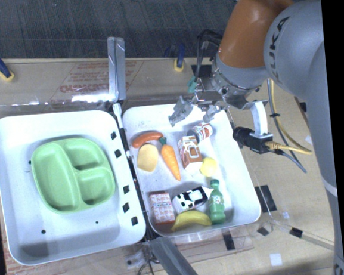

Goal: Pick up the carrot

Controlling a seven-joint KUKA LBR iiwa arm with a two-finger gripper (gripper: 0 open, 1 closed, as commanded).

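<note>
Orange tapered carrot [170, 158] lies in right white bin [242, 175], near yellow lemon [148, 158]; gripper [194, 108] jaws open, empty, above bin's far side.

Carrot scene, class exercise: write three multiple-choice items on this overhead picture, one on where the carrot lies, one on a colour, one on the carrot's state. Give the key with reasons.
1. Where does the carrot lie?
A. In the right bin, among the other toy foods
B. On the green tray
C. On the bench outside the bins

2. What colour is the divided tray in the left bin?
A. Red
B. Green
C. Blue

3. What is the carrot's state?
A. Lifted clear of the bin
B. Clamped in the gripper
C. Lying on the bin floor, apart from the gripper

Key: 1 A, it lies beside the yellow lemon-like fruit in the right bin. 2 B, the tray is light green. 3 C, the gripper is above the bin's far end, with a gap between it and the carrot.
</note>
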